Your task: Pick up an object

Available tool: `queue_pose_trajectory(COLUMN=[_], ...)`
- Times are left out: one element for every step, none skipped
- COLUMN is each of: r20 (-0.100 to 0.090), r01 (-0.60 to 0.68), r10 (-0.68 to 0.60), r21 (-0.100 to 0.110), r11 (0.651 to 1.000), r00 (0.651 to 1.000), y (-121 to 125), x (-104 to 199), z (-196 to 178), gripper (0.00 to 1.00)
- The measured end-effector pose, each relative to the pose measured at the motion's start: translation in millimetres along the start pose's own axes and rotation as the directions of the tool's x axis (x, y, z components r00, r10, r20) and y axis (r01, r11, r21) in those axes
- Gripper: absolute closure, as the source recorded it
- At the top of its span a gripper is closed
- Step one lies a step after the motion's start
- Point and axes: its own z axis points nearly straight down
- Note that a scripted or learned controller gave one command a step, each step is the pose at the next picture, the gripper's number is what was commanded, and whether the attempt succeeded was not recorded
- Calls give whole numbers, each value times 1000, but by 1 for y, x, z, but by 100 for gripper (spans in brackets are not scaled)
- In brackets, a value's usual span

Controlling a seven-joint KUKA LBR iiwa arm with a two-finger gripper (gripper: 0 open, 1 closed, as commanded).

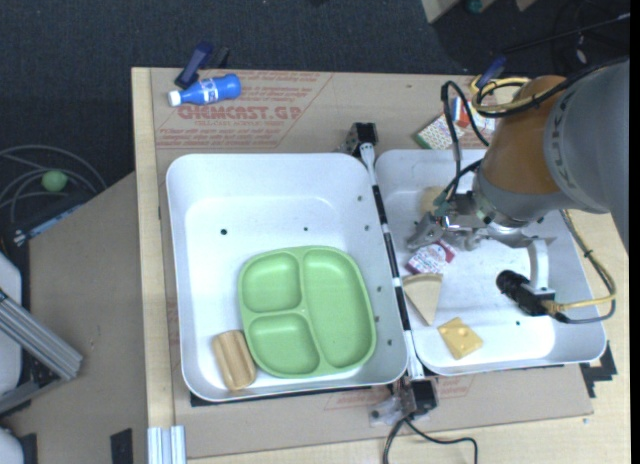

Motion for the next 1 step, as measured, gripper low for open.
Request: queue_pose_trajectory(r20=[2], r01=[-1], r10=[1], r21=[1], r11=[1000], r00=[1000], y=[80], x=[1], z=[2], gripper=[0])
